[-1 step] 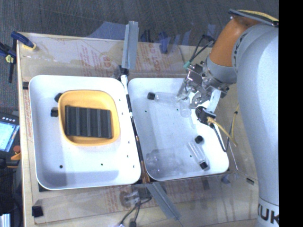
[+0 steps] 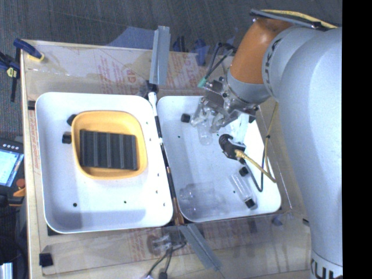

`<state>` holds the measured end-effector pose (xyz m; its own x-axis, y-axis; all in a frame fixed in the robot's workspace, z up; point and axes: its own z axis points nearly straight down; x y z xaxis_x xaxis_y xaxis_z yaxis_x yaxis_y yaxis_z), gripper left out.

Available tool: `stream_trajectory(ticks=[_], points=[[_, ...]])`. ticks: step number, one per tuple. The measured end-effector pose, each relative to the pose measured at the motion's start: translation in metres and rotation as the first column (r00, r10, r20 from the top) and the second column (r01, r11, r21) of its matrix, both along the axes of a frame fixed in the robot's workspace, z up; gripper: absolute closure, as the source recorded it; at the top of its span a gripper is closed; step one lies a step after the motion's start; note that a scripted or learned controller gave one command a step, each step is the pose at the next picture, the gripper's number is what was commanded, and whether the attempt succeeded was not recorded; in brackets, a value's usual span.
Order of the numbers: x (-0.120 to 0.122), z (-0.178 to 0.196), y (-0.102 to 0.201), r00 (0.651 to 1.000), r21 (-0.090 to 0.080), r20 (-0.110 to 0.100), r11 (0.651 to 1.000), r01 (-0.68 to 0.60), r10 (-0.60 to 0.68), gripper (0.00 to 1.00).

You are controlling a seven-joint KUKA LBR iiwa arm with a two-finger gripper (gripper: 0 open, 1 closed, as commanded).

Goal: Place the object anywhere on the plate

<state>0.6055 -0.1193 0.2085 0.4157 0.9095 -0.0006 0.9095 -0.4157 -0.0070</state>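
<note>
The end effector (image 2: 212, 120) hangs over the right bin (image 2: 192, 156) — open or closed, I cannot tell — it could miss the yellow plate (image 2: 110, 121).

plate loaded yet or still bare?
Bare apart from its own dark ribbed insert. The yellow plate sits in the left bin; the gripper is over the right bin.

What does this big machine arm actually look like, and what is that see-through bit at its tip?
The arm is a thick, rounded tube in smooth light grey, with a glossy orange band just above the wrist. At its tip sits a small hand made of dark metal fittings and clear, glassy plastic parts. Thin dark cables loop from the wrist area down to the hand.
</note>
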Motion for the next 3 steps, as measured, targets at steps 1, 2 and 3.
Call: stream_trajectory(ticks=[1, 2, 3], points=[[0.008, -0.018, 0.066, 0.995, 0.0, 0.0, 0.995, -0.098, 0.098, 1.0], [-0.008, 0.026, 0.114, 0.965, -0.002, 0.004, 0.965, -0.262, 0.262, 1.0], [-0.008, 0.026, 0.113, 0.965, -0.002, 0.004, 0.965, -0.261, 0.261, 0.0]])
